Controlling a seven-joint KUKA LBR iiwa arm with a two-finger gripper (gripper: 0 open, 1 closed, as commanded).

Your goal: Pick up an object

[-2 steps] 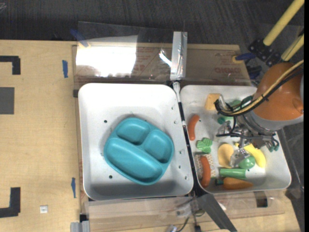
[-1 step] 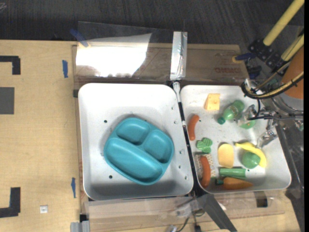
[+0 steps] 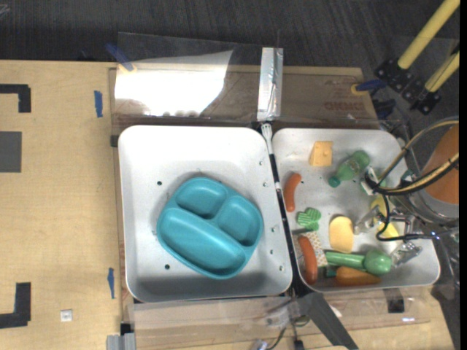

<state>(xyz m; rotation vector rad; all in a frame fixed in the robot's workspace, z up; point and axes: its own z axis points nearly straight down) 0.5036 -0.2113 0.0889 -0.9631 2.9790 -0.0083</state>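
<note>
The right bin [image 3: 343,138] holds several toy foods: a yellow cheese wedge [image 3: 320,154], a green bottle-like piece [image 3: 349,168], a red sausage [image 3: 291,192], a small green piece [image 3: 308,217], a pale yellow piece [image 3: 341,233], another red sausage [image 3: 307,257], a long green vegetable [image 3: 357,259] and an orange carrot [image 3: 354,274]. My gripper [image 3: 392,223] is down at the right side of this bin, amid black cables, right of the pale yellow piece. A yellow item [image 3: 387,228] lies by it, partly hidden. Nothing is visibly lifted.
The left bin [image 3: 146,152] carries a teal divided plate [image 3: 211,226]. The arm's orange band [image 3: 445,173] hangs over the right bin's right rim. A clear plastic sheet [image 3: 175,86] and a metal strip [image 3: 270,82] lie behind the bins.
</note>
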